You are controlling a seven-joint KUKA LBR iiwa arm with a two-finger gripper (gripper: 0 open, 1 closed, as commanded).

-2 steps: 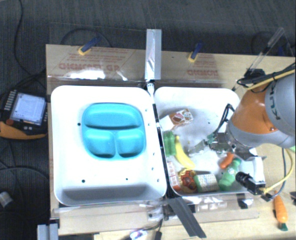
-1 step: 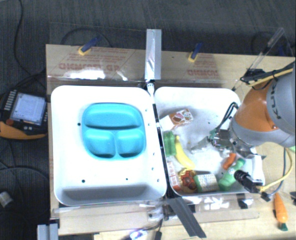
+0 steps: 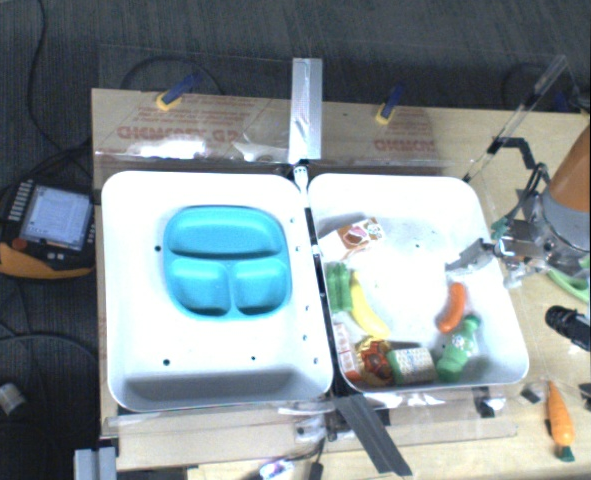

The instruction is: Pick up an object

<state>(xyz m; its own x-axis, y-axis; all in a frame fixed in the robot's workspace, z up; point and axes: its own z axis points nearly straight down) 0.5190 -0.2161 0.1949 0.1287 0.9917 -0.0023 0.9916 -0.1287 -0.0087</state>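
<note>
toys crowd the right bin (image 3: pixel 415 193): orange carrot (image 3: pixel 453 307), green bottle (image 3: pixel 457 348), banana (image 3: pixel 366 313). gripper (image 3: pixel 495 253) hovers at that bin's right rim, grip unclear. blue tray (image 3: pixel 227 260) fills left bin (image 3: pixel 135 368).

Arm: enters from the right edge of the frame, at mid height; just a short stretch of it shows.
Orange band: a curved orange patch at the far right, above the grey wrist.
Wrist: grey and metallic, just below and left of the orange patch, hung with dark brackets and thin cables.
Hand (image 3: pixel 495 253): sits at the right of the frame, a little above centre height, reaching leftward from the wrist.
Pose: low and slanted, pointing toward the middle of the frame.
Hand detail: small and partly blurred, its state unclear.
</note>
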